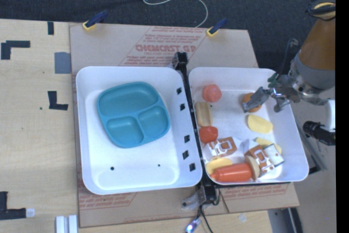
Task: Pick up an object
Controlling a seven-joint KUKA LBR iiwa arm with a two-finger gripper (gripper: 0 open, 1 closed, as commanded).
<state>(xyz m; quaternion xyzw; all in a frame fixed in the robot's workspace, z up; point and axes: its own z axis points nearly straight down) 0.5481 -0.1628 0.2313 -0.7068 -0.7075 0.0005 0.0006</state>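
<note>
Reaching in from the frame's right edge, the gripper [267, 103] is hanging over the upper right of the right bin [229, 70], jaws spread, gripping nothing. An orange piece [249, 100] is lying just left of them; shifting left to centre before descending is probably wisest.

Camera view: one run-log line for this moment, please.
arm: over right bin | gripper: at orange item, grasp unclear | blue tray: left bin

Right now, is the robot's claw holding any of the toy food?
It cannot be told for sure. The gripper sits at a small orange piece in the right bin, right by its tip, but the view is too small to show a real grip.
</note>
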